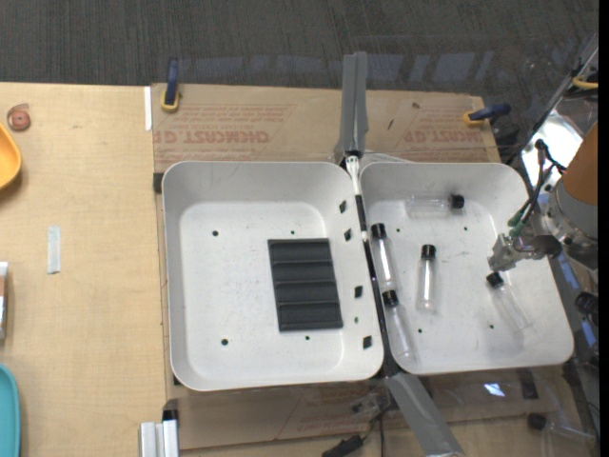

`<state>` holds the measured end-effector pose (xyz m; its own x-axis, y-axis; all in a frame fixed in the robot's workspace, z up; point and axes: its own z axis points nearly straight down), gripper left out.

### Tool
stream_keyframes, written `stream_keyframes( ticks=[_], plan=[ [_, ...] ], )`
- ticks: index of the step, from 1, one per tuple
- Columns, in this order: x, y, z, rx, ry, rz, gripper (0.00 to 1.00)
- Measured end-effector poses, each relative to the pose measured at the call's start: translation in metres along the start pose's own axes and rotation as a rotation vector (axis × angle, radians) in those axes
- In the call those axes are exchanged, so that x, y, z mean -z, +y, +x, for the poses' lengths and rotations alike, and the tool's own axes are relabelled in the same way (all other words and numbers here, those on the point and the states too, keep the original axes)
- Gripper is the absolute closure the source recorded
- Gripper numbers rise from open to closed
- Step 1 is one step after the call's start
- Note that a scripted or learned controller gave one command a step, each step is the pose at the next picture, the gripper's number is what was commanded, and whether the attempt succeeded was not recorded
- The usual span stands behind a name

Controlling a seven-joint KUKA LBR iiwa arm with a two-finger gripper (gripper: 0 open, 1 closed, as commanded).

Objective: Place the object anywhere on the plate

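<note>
The gripper (511,252) hangs low over the right bin (533,355), near its right wall; whether it is open or closed cannot be told. Just below it a clear black-capped tube (509,301) lies on the bin floor. To the gripper's left lie four more tubes: one (426,277) nearby, one (433,204) up-left, and two (381,253) (396,324) along the bin's left wall. Far left, the black ridged plate (304,285) sits in the left bin (190,255).

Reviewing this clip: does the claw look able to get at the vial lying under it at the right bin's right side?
Probably yes. The claw sits right at that vial's black cap, nothing lying over it.
</note>
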<state>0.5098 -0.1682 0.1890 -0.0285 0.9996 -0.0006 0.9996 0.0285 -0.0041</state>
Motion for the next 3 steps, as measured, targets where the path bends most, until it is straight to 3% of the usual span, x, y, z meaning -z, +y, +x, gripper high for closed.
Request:
stream_keyframes(
  ticks=[1,2,3],
  plan=[
    [0.056,0.068,0.066,0.236,-0.002,-0.003,1.0],
    [0.016,0.123,0.135,0.037,-0.002,-0.002,1.0],
    [0.083,0.155,0.201,-0.134,-0.002,-0.002,1.0]
  ],
)
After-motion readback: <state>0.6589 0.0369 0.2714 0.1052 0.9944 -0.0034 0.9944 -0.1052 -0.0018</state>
